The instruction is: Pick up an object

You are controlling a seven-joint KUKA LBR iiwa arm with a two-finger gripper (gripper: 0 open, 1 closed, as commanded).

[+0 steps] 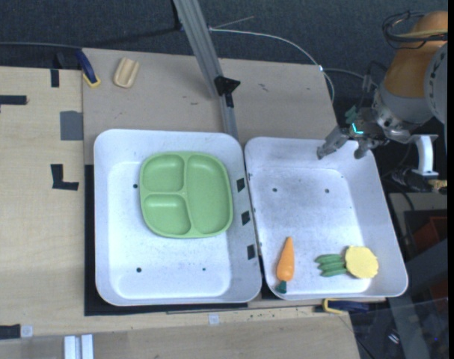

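The arm [415, 66] is cut off by the right edge, so only its orange band and wrist show. The end effector [345, 147] is small and dark against the right bin's [309, 193] far rim; its fingers cannot be made out. The bench [32, 200] runs off the left and bottom edges. The carrot's [286, 258] lower tip blurs into the bin's near wall

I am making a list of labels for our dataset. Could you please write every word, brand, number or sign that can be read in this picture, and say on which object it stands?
There is no readable text.
The green divided plate, the toy carrot, the yellow and green toy and both white bins carry no print.
The black tape marks on the bench are plain shapes, not letters.
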